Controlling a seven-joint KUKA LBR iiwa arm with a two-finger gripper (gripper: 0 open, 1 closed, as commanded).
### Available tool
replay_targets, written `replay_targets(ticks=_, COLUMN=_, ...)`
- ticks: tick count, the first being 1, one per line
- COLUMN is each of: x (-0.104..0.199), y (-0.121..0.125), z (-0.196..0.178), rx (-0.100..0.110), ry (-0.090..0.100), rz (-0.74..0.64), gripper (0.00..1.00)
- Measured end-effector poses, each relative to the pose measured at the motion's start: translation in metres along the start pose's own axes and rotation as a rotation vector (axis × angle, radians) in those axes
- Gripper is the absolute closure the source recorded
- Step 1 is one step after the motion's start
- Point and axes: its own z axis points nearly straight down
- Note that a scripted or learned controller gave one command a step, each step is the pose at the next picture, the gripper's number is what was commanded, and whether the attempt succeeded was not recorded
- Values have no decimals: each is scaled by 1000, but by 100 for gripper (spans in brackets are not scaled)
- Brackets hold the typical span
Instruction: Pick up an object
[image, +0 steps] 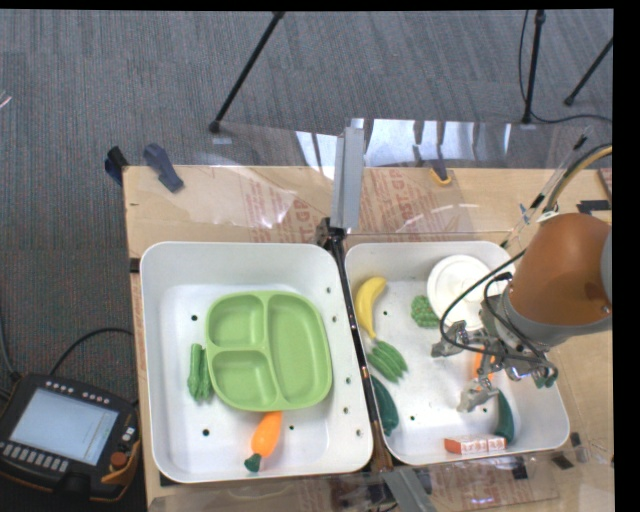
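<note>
The left bin (160, 300) holds a green divided plate (268, 350). Right of that plate, over the right bin (400, 260), the arm (565, 275) hangs; its gripper (487, 372) stands spread wide, gripping nothing. A banana (370, 300) lies between plate and gripper, a carrot (264, 440) just below the plate.

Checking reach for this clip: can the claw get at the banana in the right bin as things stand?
Probably yes. The banana lies on its own along the right bin's left wall, with nothing on top of it. The claw hovers over the same bin, and only bare bin floor and the green pea pod lie toward the banana.
</note>
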Motion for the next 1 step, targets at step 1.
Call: replay_targets(ticks=1, x=-3, y=2, z=-11, rx=1, ry=-5, rz=-7, gripper=100)
